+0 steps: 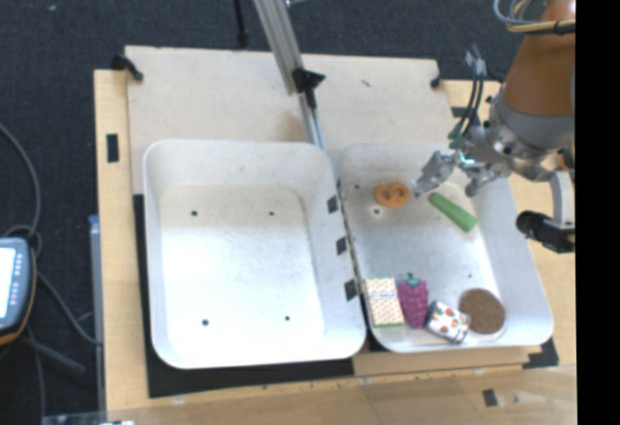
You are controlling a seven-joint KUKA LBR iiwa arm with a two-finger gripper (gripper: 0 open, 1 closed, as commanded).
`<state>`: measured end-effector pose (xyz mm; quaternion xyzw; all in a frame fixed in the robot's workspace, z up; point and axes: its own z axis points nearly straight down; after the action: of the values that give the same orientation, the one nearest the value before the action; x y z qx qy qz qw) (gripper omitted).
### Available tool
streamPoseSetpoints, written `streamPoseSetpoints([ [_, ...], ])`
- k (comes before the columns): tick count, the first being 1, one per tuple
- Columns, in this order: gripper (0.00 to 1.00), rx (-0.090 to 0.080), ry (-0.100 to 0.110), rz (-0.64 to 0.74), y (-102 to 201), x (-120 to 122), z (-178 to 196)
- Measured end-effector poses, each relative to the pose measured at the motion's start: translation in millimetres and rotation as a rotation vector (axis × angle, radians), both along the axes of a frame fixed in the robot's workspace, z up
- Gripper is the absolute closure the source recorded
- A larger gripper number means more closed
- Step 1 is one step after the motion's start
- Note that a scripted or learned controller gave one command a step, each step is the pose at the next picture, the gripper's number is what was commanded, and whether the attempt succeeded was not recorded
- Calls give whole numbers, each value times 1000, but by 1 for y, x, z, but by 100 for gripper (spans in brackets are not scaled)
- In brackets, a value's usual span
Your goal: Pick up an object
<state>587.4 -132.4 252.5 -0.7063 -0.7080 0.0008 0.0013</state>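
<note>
My gripper point(451, 181) hangs over the far part of the right bin point(513, 249), open, with its fingers spread wide and nothing between them. A green stick-shaped object point(453, 212) lies on the bin floor just below and in front of the fingertips. An orange round piece point(392, 194) sits to the left of the gripper. Along the bin's near edge lie a patterned small box point(384, 302), a purple grape-like toy point(414, 301), a red-and-white spotted piece point(447, 320) and a brown disc point(481, 310).
The left bin point(242, 249) stands beside the right one, with a black divider strip between them. A slanted metal pole point(276, 16) rises from the back of the bench. Cables hang by the arm at the right.
</note>
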Motion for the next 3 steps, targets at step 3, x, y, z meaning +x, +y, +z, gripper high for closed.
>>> streamPoseSetpoints([
  [3,0,-3,1,-6,-10,13,-102],
])
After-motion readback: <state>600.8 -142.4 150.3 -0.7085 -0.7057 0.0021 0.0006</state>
